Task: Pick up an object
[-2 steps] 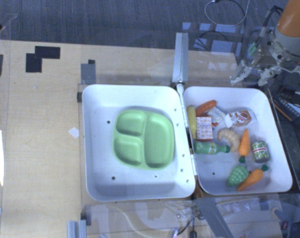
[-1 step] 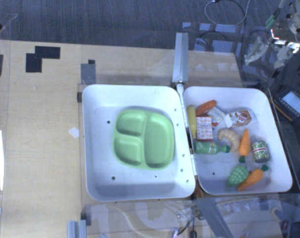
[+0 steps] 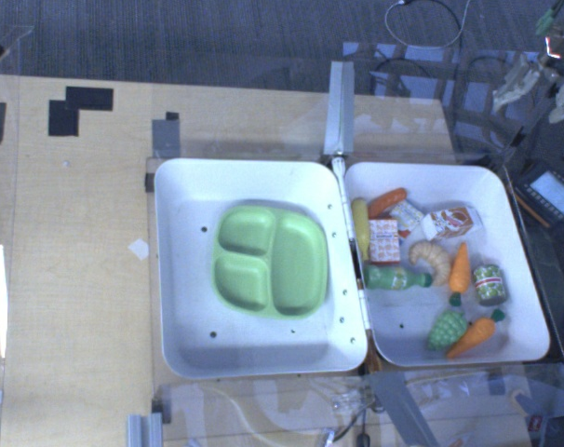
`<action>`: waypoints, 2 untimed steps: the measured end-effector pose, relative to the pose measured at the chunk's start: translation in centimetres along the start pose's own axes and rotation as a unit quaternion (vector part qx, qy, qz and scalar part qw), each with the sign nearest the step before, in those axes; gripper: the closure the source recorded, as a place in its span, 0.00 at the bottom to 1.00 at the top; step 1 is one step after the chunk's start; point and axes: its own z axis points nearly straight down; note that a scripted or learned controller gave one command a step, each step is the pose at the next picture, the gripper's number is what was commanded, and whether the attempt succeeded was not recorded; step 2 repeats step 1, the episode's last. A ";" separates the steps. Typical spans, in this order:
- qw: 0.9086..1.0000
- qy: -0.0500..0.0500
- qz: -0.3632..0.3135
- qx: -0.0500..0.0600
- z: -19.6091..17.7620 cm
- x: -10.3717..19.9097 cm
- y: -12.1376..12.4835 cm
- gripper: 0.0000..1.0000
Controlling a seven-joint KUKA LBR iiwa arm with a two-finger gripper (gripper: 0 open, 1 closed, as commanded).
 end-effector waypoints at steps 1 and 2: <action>0.999 0.000 0.043 0.001 -1.1 -0.7 0.2 0.00; 0.999 0.000 0.043 0.001 -1.1 -0.7 0.2 0.00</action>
